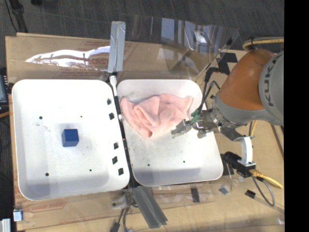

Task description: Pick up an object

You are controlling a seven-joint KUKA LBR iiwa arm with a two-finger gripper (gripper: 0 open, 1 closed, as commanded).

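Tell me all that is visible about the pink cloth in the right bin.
The pink cloth is a soft, fuzzy-looking fabric, like a small towel, pale salmon in colour. It is crumpled, not spread flat, with several thick folds and a rounded lobe hanging toward the bin's middle. It lies in the upper part of the right bin, its left end near the wall shared with the other bin. The gripper is at its lower right edge; whether it touches or grips the cloth cannot be told.

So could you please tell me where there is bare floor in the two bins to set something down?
Left bin: bare on all sides of the blue cube. Right bin: bare along its near half, below the pink cloth and gripper. Its far half is crowded by the cloth, with the gripper at the cloth's right edge.
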